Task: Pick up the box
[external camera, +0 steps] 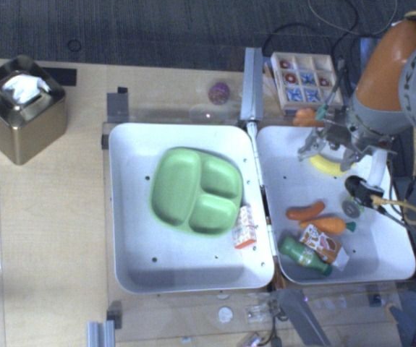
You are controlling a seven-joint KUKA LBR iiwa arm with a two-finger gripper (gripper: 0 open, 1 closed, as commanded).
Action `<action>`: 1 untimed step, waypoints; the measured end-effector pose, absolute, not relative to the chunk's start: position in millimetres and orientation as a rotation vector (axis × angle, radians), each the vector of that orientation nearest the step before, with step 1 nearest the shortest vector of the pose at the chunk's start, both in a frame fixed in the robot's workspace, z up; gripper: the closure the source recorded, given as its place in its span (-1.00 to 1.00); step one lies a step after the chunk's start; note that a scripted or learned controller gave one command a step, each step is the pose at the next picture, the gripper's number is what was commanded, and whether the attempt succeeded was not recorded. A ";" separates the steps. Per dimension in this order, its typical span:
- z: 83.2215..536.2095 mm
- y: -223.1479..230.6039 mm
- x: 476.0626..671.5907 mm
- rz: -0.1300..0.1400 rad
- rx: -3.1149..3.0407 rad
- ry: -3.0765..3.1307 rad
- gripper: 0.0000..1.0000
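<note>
The small orange-and-white box [322, 246] lies flat in the right bin [403, 255]; the hand [328, 149] hangs spread, holding nothing.

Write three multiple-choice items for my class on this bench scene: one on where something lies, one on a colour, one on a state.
1. Where does the green divided tray lie?
A. in the left bin
B. in the right bin
C. on the bench beyond the bins

2. What colour is the bottle near the right bin's front edge?
A. red
B. green
C. blue

3. How does the small carton in the left bin sit?
A. lying beside the tray, near the wall between the bins
B. standing on top of the tray
C. gripped by the arm

Answers: 1 A, the tray fills the middle of the left bin. 2 B, its body is green. 3 A, it rests at the tray's right edge, while the gripper hangs over the right bin's far end above a yellow piece.
</note>
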State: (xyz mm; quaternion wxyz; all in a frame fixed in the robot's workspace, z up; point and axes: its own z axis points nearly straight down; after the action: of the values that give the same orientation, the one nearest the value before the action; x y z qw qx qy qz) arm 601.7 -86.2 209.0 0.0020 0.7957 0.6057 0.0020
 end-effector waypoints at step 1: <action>209.0 -86.2 601.7 0.006 2.496 1.901 -1.00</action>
State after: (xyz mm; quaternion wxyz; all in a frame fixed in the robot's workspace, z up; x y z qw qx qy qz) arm 601.7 -86.2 209.0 0.0020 0.7957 0.6057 0.0020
